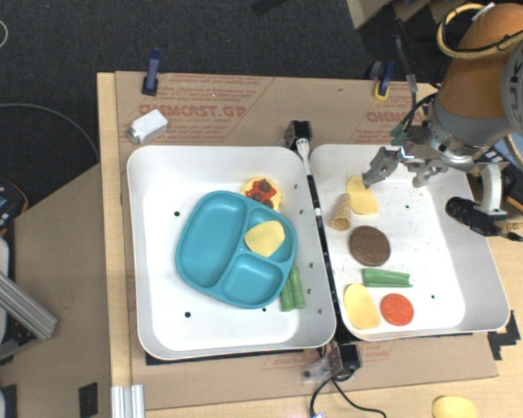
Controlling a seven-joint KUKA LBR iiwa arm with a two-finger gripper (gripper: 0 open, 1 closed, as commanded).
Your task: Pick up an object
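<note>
My gripper [394, 176] hangs over the back of the right bin [471, 259], open, with nothing between its fingers. Its left finger [376, 168] is just above and right of a pale yellow wedge [363, 198]. Beside that wedge lies a tan cone-shaped piece [341, 212]. Further forward are a brown round patty [369, 246], a green bean pod [386, 278], a yellow slice [360, 306] and a red tomato slice [397, 309].
The left bin [157, 233] holds a blue divided plate [218, 251] with a yellow piece [265, 238] in it, a pizza-like piece [261, 191] behind it and a green pickle [291, 290] at its front right. A black divider [312, 203] separates the bins.
</note>
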